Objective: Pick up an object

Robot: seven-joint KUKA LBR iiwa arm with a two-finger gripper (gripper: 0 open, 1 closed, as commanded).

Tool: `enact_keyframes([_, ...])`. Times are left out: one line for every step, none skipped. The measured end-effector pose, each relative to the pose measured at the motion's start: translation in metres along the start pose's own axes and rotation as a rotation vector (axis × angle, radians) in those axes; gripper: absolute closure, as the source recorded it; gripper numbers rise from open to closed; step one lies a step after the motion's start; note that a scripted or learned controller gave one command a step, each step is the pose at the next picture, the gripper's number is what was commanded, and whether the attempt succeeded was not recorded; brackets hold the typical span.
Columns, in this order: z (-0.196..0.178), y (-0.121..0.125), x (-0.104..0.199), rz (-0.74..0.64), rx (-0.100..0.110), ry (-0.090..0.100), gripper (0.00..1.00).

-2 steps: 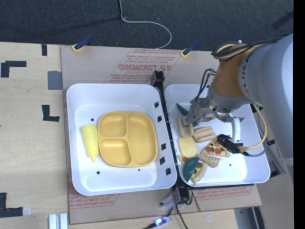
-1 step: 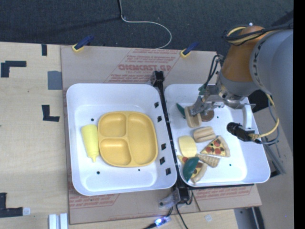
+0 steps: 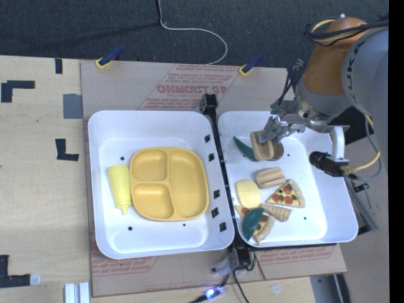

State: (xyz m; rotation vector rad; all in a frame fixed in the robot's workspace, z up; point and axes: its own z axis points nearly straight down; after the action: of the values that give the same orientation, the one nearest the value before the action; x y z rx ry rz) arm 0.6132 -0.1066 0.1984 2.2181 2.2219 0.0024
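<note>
Above the right bin (image 3: 328, 229), near its far-left corner: pincer (image 3: 273, 133) poised over a tan toy piece (image 3: 266, 149), just beside a dark green leaf (image 3: 243, 146). Cannot tell whether clenched or released; contact unclear. Nearer the bin's front: bun (image 3: 269, 176), pizza slice (image 3: 286, 196), pale yellow block (image 3: 248, 194). Likely risk: piece slipping free if pinched off-centre, or leaf dragged along.
</note>
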Motion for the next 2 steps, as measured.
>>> enact_keyframes([-0.028,0.001,0.0,0.0,0.001,0.0,1.0])
enact_keyframes([-0.031,0.018,0.062,-0.006,0.003,0.002,1.0])
